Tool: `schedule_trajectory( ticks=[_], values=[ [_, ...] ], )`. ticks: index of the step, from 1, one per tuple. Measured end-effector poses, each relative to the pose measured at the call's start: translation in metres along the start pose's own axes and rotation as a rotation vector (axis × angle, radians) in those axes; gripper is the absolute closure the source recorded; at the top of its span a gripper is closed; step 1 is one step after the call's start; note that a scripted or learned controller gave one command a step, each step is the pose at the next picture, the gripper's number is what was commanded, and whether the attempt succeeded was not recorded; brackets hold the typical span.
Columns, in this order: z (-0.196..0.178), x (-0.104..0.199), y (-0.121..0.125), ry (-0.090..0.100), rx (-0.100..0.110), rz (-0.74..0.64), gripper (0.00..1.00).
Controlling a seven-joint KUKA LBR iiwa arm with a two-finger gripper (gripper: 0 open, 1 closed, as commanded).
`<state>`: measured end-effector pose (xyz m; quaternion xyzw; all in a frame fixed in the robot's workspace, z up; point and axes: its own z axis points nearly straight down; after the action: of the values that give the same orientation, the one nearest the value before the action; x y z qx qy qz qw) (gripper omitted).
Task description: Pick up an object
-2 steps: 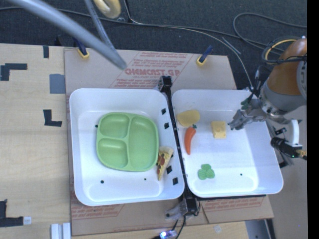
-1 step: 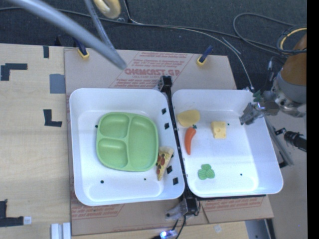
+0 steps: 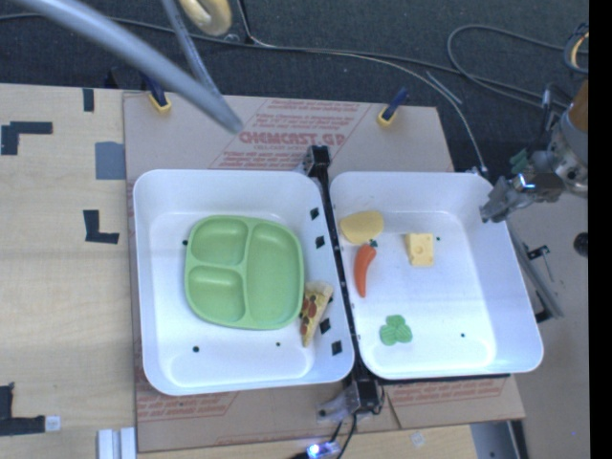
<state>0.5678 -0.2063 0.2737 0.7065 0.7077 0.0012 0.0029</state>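
My jaws: at right bin's far-right rim, opening unclear | right bin: one carrot, one cheese wedge, one broccoli, one yellow piece | left bin: one green tray, one pizza slice

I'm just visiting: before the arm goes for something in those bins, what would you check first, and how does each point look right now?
1. Things to pick lie in the right bin: carrot, cheese, yellow piece, broccoli: ok.
2. Cheese and broccoli stand apart from the rest: ok.
3. Carrot touches the yellow piece: not ok for a clean grab.
4. Gripper over the right bin's far right rim, nothing under it: not ok.
5. Pizza slice wedged beside the green tray: not ok.
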Motion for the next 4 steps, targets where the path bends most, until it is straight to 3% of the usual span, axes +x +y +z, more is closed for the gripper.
schedule_trajectory(
  ticks=[1,3,4],
  values=[
    [-0.009,0.0,0.001,0.002,0.005,0.0,1.0],
    [0.021,0.09,-0.007,0.003,0.008,-0.002,1.0],
    [0.025,0.146,-0.024,0.003,0.008,-0.004,1.0]
  ],
)
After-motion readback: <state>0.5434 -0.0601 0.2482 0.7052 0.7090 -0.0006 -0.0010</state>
